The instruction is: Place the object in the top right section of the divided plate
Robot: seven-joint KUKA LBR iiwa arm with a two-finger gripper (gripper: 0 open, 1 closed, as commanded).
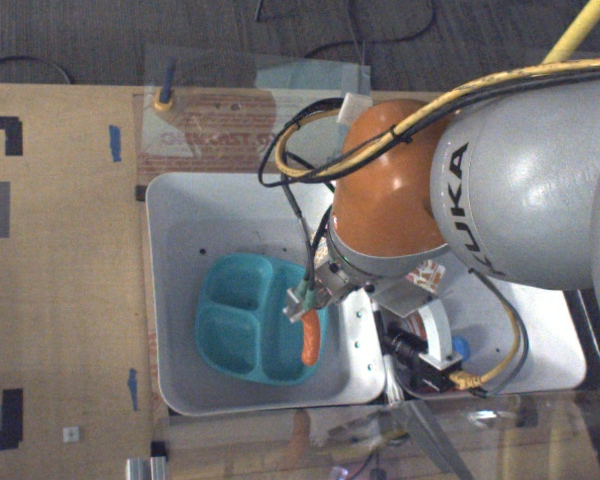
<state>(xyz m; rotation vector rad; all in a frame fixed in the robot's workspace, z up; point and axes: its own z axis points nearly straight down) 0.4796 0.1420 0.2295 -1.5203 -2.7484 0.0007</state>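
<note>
I'm seeing the gripper (302,308) hanging over the teal divided plate (242,318), orange object (310,341) just below it. Arm is hiding the fingers; I can't tell their state.

right bin (555,363): mostly hidden under arm (500,168)
arm: cut off at right edge
gripper (305,308): finger state too small to tell
divided plate (242,318): right rim hidden by gripper

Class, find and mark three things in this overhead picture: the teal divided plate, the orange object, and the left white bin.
teal divided plate (242,320): camera view, on its left sections.
orange object (310,341): camera view, on its middle.
left white bin (180,218): camera view, on bare floor near its upper left corner.
</note>
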